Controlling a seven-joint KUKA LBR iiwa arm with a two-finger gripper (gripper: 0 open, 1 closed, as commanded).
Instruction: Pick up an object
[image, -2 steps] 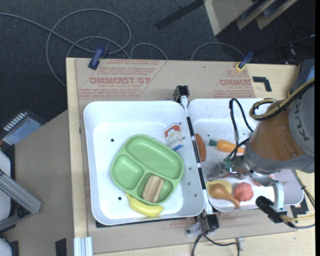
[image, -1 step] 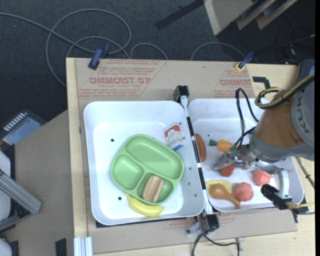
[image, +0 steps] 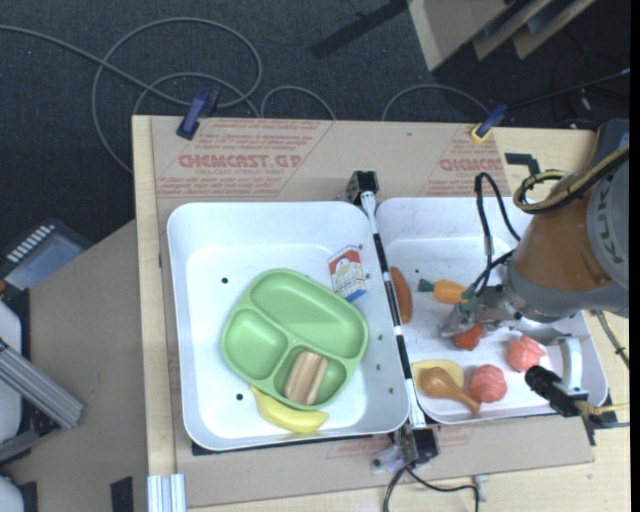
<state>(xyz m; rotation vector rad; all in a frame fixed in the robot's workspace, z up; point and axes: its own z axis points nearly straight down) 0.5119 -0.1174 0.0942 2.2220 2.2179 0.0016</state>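
Note:
My gripper (image: 463, 322) is low in the right bin (image: 440, 222), near its middle. A small red object (image: 469, 339) lies right at its tip, touching or just under it. An orange carrot (image: 447, 291) lies just behind the gripper. A pinkish-red fruit (image: 523, 352) and a red round fruit (image: 487, 382) sit to its right and front. A tan drumstick-shaped piece (image: 444, 383) rests at the bin's front. A brown sausage (image: 400, 291) lies along the bin's left wall.
The left bin (image: 200, 240) holds a green divided plate (image: 292, 325) with a bread roll (image: 305, 376) in one compartment. A banana (image: 288, 415) lies at the plate's front edge, and a small carton (image: 346, 273) stands behind it. The arm (image: 570, 260) covers the right bin's right side.

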